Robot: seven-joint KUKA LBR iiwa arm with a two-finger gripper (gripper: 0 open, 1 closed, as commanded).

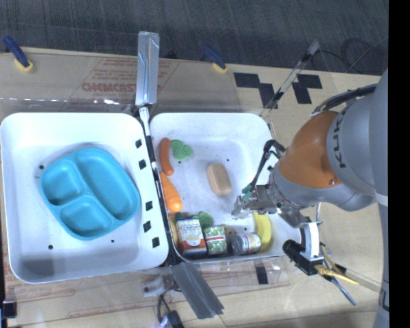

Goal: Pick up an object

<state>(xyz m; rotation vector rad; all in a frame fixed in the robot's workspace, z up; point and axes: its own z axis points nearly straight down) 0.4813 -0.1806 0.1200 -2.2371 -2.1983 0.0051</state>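
Orange-banded arm hangs over the right bin's right edge, covering that corner. Its gripper sits low beside a yellow banana, which is half hidden underneath, and honestly I can't tell how it's set. Small cartons and a can crowd the bottom wall. Tan bread roll lies free mid-bin; blue tray is in the left bin.

The arm's wrist covers part of the yellow banana; the tool is a blur, its grip unreadable.
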